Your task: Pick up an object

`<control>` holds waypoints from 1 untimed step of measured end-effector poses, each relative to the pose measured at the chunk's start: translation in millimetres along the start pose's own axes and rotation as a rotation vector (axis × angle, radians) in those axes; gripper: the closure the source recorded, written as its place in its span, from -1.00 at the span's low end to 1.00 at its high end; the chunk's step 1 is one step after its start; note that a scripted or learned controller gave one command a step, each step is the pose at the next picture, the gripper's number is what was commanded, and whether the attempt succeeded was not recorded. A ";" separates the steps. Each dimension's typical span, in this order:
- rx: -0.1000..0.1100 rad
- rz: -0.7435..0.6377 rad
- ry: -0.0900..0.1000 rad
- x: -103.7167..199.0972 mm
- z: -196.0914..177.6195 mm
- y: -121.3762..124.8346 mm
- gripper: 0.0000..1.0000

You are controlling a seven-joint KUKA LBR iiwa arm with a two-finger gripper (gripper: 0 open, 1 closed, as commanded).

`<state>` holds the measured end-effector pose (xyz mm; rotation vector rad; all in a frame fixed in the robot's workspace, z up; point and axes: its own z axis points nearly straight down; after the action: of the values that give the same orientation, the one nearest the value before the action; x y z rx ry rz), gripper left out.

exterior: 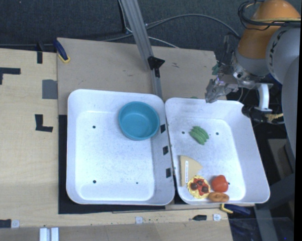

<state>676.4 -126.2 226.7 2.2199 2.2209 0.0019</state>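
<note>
Gripper [215,93] above right bin's [240,113] far rim, finger state unclear, nothing visibly held, food [208,185] near front edge

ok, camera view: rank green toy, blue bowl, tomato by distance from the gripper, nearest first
1. Green toy, upper middle of the right bin, below the gripper.
2. Blue bowl, top right of the left bin.
3. Tomato, lower right corner of the right bin.
</note>
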 end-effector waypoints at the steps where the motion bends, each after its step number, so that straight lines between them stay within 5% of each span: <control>1: 0.003 -0.004 0.001 54.9 8.4 -7.5 1.00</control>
<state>668.8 -71.3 218.3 2.2176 2.2271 0.0004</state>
